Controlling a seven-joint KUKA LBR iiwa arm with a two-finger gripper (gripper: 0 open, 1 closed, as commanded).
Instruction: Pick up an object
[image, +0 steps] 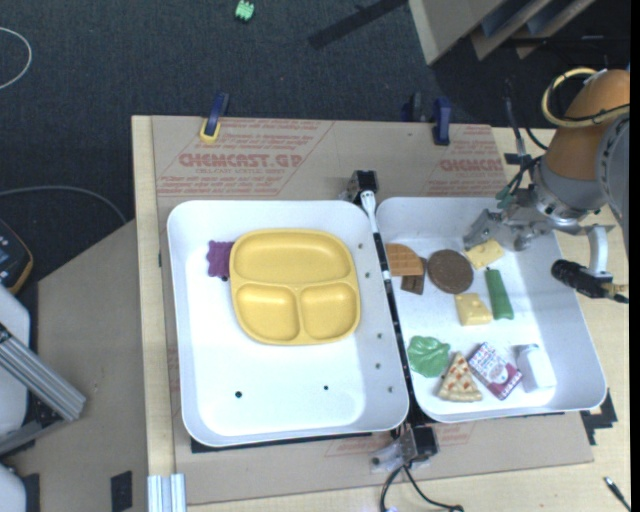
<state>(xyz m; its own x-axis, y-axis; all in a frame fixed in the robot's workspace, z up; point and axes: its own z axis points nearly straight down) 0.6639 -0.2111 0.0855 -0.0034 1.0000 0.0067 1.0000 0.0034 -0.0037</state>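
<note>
Nearest the front edge of the right bin (585, 385) lie four things in a loose row: one green leafy toy (428, 354), one pizza slice (459, 380), one red-and-white packet (494, 369) and one small pale wrapped piece (528, 362) by the front right corner. Farther in sit one yellow block (473, 308) and one green stick (498, 294) just beside it, then one brown disc (449, 270), with one waffle-like square (404, 260) and one small dark brown piece (412, 284) near the bin's left wall. Close to the far edge lies one pale yellow wedge (486, 253), and the gripper (497, 226) hangs just above it; whether its fingers are spread or closed cannot be told, and nothing can be seen between them. The left bin (195, 400) carries one yellow three-compartment plate (294, 284) toward its far half, and one purple piece (219, 258) touches the plate's left rim. Both bins sit side by side on the surface (290, 160), with two clamps at its far edge, one yellow-tipped (212, 122) and one blue (440, 120).
</note>
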